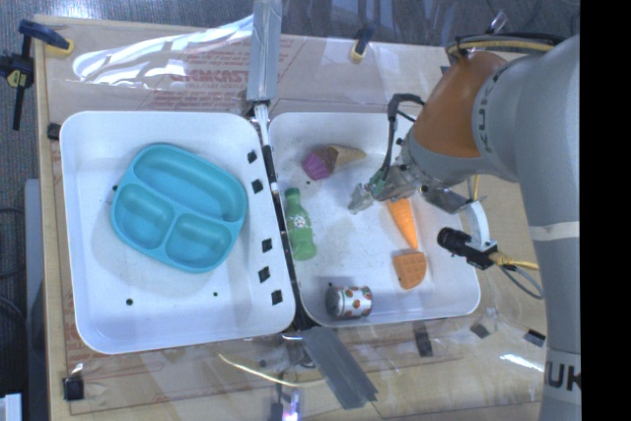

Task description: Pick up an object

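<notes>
My gripper (365, 195) hangs over the middle of the right bin (449, 296), just left of the top end of an orange carrot (403, 222). No object shows inside it. A purple ice cream with a tan cone (326, 161) lies up and to its left. A green bottle (299, 225) rests along the bin's left wall. Near the front wall lie a small tin can (348, 301) and an orange bread-like piece (410, 268).
The left bin (84, 311) holds a blue divided plate (179, 207). The grey arm with its orange band (455, 108) reaches in over the right bin's right side. A metal divider (262, 54) stands behind the gap between the bins.
</notes>
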`<state>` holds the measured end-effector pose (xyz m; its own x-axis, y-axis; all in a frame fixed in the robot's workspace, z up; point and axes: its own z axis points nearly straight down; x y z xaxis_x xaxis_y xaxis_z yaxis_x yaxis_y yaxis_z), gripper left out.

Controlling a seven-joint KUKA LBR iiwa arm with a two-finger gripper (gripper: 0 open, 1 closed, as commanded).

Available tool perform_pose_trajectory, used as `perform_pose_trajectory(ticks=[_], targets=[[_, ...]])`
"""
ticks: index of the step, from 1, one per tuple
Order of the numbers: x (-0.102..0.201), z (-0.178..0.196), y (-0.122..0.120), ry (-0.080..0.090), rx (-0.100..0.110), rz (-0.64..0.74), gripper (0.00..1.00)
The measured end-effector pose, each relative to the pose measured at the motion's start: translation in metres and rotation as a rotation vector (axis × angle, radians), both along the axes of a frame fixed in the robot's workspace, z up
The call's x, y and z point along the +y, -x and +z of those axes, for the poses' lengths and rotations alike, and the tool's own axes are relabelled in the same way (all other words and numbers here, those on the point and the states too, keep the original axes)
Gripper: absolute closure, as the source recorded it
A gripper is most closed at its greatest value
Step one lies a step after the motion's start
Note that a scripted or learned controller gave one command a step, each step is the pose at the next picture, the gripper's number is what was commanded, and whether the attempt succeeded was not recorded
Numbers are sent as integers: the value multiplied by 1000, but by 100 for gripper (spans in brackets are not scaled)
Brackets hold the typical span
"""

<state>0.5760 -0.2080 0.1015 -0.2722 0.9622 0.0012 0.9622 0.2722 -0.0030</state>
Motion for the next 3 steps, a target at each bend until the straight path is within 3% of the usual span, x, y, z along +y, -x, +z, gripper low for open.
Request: perform_pose_trajectory(ticks=[1, 2, 3], targets=[[0, 0, 0, 0, 0, 0, 0], [-3, 112, -22, 1, -3, 36, 0], [-2, 110, 34, 0, 0, -89, 0]])
